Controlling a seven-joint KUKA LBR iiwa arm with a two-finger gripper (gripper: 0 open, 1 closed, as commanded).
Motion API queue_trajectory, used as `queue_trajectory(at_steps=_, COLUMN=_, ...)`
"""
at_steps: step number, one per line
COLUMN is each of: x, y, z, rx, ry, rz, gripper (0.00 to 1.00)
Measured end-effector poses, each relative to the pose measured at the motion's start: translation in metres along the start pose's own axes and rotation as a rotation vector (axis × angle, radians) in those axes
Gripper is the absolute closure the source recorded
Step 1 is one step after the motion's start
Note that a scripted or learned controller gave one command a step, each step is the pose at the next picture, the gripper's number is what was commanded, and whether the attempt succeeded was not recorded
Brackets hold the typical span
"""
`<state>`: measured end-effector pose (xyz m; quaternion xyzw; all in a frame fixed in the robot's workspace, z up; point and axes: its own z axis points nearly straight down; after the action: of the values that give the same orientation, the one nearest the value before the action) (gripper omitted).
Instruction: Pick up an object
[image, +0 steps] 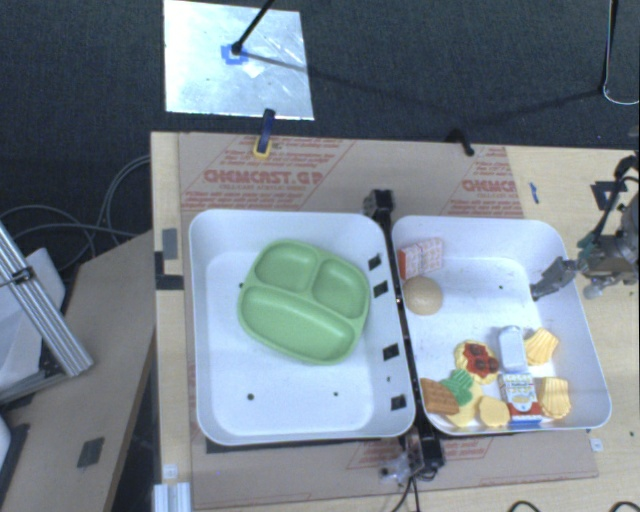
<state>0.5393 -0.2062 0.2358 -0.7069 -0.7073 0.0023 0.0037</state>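
Pincer (560, 275), state unclear, at right bin's (570, 250) edge, toys (497, 380) well apart.

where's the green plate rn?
The green plate lies in the left bin, toward its back and middle, left of the divider between the two bins.

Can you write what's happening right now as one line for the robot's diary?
stage: approach | gripper: over right white bin edge, holding nothing | target: none yet | left white bin: green divided plastic plate
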Motion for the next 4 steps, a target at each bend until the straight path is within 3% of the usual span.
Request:
queue_trajectory(at_steps=1, x=0.000, y=0.002, z=-0.005, rx=-0.010, ry=-0.002, rz=-0.003, gripper=0.00)
queue_trajectory(at_steps=4, x=0.002, y=0.006, z=0.151, rx=-0.007, ry=-0.001, rz=-0.001, gripper=0.00)
